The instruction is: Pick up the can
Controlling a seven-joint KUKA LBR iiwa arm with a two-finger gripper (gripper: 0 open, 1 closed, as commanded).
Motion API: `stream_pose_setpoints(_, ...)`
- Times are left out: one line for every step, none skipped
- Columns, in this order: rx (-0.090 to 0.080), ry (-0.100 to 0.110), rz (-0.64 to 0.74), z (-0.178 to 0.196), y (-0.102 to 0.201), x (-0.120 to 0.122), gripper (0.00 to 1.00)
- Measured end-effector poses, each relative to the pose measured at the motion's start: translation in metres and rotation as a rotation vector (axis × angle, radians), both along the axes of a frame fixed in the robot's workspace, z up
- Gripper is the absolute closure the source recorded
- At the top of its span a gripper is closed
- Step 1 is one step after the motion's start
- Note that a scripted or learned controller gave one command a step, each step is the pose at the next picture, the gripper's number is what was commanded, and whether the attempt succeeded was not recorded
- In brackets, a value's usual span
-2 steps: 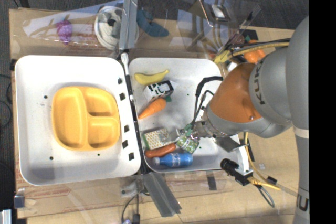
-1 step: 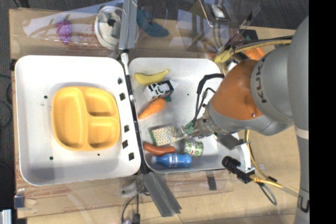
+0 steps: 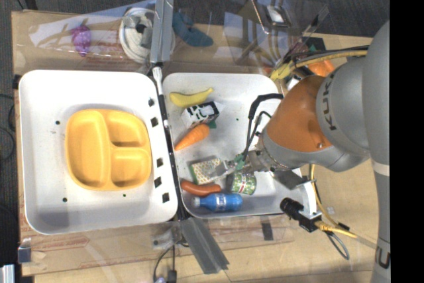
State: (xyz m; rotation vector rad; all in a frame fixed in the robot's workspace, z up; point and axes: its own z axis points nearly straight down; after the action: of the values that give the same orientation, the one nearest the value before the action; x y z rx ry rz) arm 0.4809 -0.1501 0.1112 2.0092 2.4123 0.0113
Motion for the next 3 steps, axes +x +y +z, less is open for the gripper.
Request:
stream_pose_setpoints(0.001, -0.004, 0.034, -0.0126, -0.0266, 0.0009, 0.0)
stream_pose_setpoints(-0.003, -0.005, 0.115, -0.0125, -0.0275, 0.0014, 0.0)
stream_pose_setpoints(-0.01, -0.009, 0.166, -0.0121, -0.0247, 0.0016, 0.0)
